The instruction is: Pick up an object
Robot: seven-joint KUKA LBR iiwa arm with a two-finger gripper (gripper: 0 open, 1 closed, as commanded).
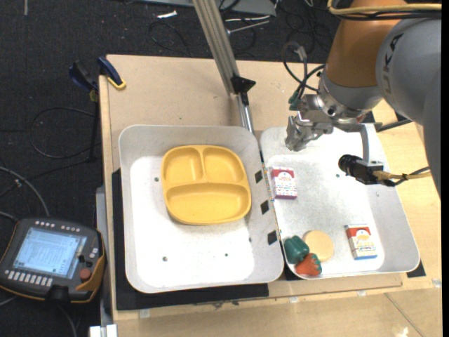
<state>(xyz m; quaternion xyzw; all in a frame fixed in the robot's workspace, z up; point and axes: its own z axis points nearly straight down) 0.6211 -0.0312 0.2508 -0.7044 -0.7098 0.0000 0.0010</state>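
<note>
A wooden bench seen from above carries two shallow white bins side by side. Off the bench at the far left, a teach pendant (pixel 50 258) with a lit screen lies on the dark floor. The left bin (pixel 140 258) holds a yellow divided plate (pixel 206 184), rigid-looking plastic with three compartments, lying flat near the bin's middle. The right bin (pixel 393 209) holds the likeliest things to pick. Nearest its left wall lies a small red and white carton (pixel 284 184), flat on its back, its long axis running roughly from the far side of the bin toward the near side. It looks light and stiff, with smooth printed faces that could slip, so the best hold is probably across its two long edges, the narrow way. At the near edge sit a green toy piece (pixel 295 246) touching an orange-red toy piece (pixel 308 264), with a pale round disc (pixel 319 243) just beside them; these rounded shapes would likely roll or squirm out of a pinch. Further right lies a second small carton (pixel 361 241), also flat, pointing much the same way as the first. The gripper (pixel 300 136) hangs over the far left corner of this bin, apart from every object, holding nothing; whether its jaws are spread or pressed together cannot be told from this angle.
</note>
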